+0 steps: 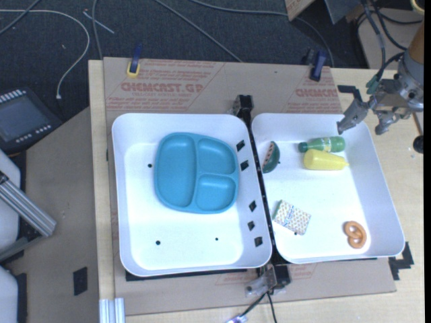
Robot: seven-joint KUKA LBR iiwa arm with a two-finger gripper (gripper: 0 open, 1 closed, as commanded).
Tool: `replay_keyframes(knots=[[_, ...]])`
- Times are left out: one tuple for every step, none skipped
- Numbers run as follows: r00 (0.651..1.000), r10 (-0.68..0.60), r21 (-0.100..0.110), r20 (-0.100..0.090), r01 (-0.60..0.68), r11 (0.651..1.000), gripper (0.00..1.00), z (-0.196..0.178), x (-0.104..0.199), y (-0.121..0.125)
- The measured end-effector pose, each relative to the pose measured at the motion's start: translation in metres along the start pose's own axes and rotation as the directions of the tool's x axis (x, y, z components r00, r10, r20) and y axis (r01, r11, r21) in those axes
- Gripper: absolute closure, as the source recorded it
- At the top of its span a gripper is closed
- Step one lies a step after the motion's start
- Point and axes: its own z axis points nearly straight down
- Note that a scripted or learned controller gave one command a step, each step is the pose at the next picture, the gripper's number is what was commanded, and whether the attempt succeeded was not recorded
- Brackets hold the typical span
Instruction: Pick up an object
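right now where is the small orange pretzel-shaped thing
The small orange pretzel-shaped piece lies in the right white bin, at its near right corner, to the right of the patterned square packet and well below the yellow object.

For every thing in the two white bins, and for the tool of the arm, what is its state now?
Blue plastic divided plate: flat in left bin, nothing on it.
Green plastic bottle: lying on its side in right bin.
Yellow plastic corn-shaped toy: lying beside the bottle.
Watermelon slice toy: at the right bin's left wall.
Patterned paper packet: lying flat.
Orange pretzel toy: lying flat.
Tool: above right bin's far corner, holding nothing.
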Motion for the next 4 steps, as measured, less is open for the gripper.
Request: replay_keyframes(knots=[[1.000, -0.003, -0.013, 0.003, 0.003, 1.000, 0.00, -0.008, 0.001, 0.002], [1.000, -0.003, -0.010, 0.002, 0.003, 1.000, 0.00, 0.049, -0.001, 0.012], [1.000, -0.003, -0.009, 0.001, 0.003, 1.000, 0.00, 0.095, -0.001, 0.020], [1.000, -0.003, -0.009, 0.002, 0.003, 1.000, 0.00, 0.139, -0.007, 0.020]])
